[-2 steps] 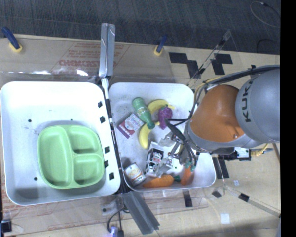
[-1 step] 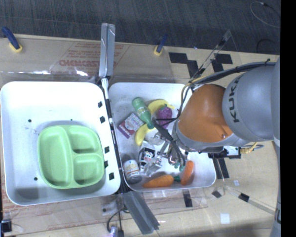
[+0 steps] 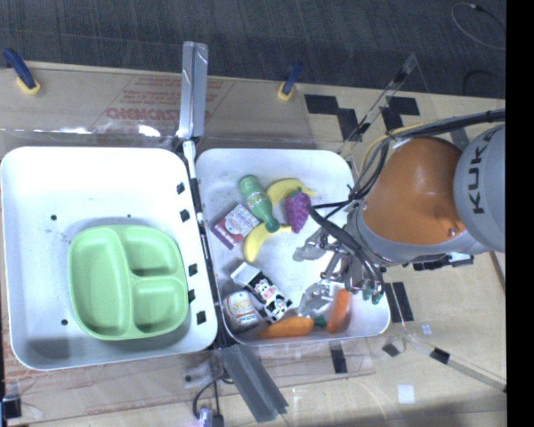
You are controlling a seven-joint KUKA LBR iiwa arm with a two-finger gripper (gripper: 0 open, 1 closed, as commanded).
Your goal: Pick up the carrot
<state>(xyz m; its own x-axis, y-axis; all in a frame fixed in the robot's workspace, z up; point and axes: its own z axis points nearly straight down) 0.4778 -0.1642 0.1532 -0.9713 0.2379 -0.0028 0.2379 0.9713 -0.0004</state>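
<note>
The carrot is seen lying flat along the near wall of the right bin, beside a second orange piece at its right. The gripper is held just above them with its 2 fingers spread apart and nothing between them. Farther back, a banana and a green bottle are found. A green tray is seated in the left bin.

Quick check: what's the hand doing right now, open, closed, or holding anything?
Hand: low in the right bin, just above the carrots; open or closed cannot be told, and nothing is visibly held.
</note>
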